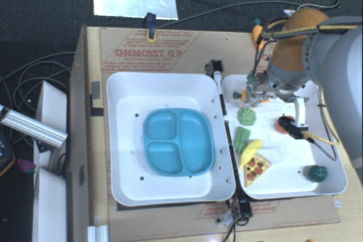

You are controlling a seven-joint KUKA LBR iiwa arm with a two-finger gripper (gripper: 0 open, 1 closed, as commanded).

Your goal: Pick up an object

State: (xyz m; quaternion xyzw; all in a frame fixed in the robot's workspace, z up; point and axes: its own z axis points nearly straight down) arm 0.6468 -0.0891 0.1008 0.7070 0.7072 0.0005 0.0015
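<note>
The grey arm (pixel 334 59) reached in from the right and bent down over the far end of the right bin (pixel 286 170), with the gripper (pixel 258 94) low above that bin's far left corner. From this angle it could not be told whether the gripper was open or closed. A small orange piece (pixel 244 96) lay just left of the gripper, and it was unclear whether the two touched.

The things to pick all lay in the right bin. A round, knobbly green toy (pixel 247 116) sat just nearer than the gripper, close to the bin's left wall. Nearer again came a long green vegetable (pixel 241 138), then a yellow banana (pixel 252 150) lying at a slant, and a pizza slice (pixel 256 168) at the near left. These three lay close together in a row along that wall. A red piece (pixel 283 124) lay toward the middle of the bin, and a dark green ball (pixel 315 173) sat apart from the others in the near right corner.

The left bin (pixel 130 93) held a blue divided plate (pixel 178 141) with three compartments, lying flat in its middle, well apart from the gripper
</note>
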